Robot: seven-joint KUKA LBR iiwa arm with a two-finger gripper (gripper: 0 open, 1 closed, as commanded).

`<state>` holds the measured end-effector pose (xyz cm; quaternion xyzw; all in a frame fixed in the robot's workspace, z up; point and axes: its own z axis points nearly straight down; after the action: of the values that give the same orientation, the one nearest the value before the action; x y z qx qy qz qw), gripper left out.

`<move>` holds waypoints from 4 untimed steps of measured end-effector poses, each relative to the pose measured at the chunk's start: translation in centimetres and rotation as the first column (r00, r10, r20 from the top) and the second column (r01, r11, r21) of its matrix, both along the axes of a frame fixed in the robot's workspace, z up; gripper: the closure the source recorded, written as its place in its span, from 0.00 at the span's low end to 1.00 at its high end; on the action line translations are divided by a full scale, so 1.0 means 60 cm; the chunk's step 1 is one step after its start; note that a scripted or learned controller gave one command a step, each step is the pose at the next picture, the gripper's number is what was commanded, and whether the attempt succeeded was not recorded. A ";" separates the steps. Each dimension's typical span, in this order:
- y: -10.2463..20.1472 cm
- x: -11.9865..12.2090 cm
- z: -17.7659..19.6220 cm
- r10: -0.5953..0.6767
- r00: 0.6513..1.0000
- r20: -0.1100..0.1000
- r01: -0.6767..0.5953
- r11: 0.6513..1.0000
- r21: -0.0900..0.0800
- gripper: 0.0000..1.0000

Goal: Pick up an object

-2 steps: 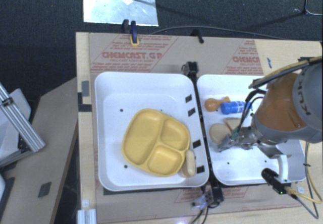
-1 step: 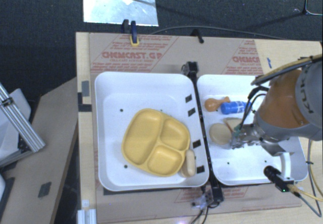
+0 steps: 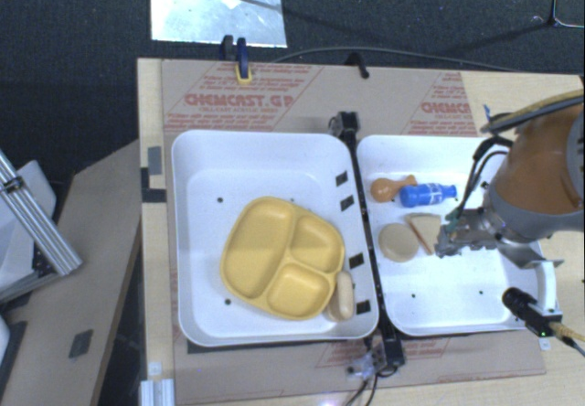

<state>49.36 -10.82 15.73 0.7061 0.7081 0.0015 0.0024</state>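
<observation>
Over the right bin (image 3: 475, 153) the arm (image 3: 544, 171) reaches in from the right edge, its orange band bulking large above the wrist and its grey wrist section angled down and to the left. At its tip the end effector (image 3: 450, 240) sits low in the bin, just right of a tan wedge-shaped piece (image 3: 423, 232); whether it is released or clenched cannot be told from this angle, and nothing shows between its tips.

Close by lie the pickable objects. A round beige disc (image 3: 398, 242) rests on the bin floor, touching the wedge's left side. Above them a blue bottle (image 3: 427, 195) lies on its side, with an orange pear-shaped toy (image 3: 389, 187) just to its left, near the divider between bins.

Across in the left bin (image 3: 196, 212) sits a yellow compartment plate (image 3: 281, 256), tilted diagonally, and a small beige oblong piece (image 3: 344, 295) lies against its lower right edge. Both bins stand side by side on the bench (image 3: 274, 93), which carries a printed cardboard sheet.
</observation>
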 end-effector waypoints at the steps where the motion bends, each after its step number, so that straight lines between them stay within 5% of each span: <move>1: -0.012 0.015 0.094 0.001 1.000 0.002 -0.001 1.000 -0.001 1.00; 2: -0.013 0.017 0.092 0.000 1.000 -0.003 0.000 1.000 0.001 1.00; 4: 0.117 0.112 0.089 0.006 1.000 -0.001 -0.006 1.000 0.003 1.00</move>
<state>56.09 -3.81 21.05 0.7039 0.7103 0.0020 0.0012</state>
